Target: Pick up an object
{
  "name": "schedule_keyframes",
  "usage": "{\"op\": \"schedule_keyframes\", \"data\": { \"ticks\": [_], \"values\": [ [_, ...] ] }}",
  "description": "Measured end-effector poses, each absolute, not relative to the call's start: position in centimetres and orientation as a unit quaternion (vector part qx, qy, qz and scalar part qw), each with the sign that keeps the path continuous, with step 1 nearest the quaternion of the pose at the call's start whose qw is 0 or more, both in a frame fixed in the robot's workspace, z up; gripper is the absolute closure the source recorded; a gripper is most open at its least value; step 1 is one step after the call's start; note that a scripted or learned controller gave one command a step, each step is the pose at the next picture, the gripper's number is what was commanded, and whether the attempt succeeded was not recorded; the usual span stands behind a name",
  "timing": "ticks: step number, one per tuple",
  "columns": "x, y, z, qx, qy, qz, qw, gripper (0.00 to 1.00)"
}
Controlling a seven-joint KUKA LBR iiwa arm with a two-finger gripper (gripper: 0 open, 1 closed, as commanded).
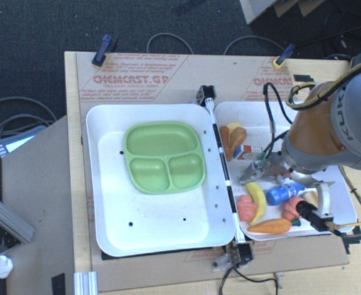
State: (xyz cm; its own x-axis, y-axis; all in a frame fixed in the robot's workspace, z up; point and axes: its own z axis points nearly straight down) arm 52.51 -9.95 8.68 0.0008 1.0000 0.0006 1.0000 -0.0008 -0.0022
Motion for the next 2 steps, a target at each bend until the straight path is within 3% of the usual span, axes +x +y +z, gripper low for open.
{"op": "schedule_keyframes", "data": {
  "ticks": [1, 2],
  "values": [
    [52.56, -9.92, 9.67, -0.708, -0.707, 0.0, 0.0, 1.0],
    [52.55, -9.92, 9.66, -0.708, -0.707, 0.0001, 0.0, 0.0]
  ]
}}
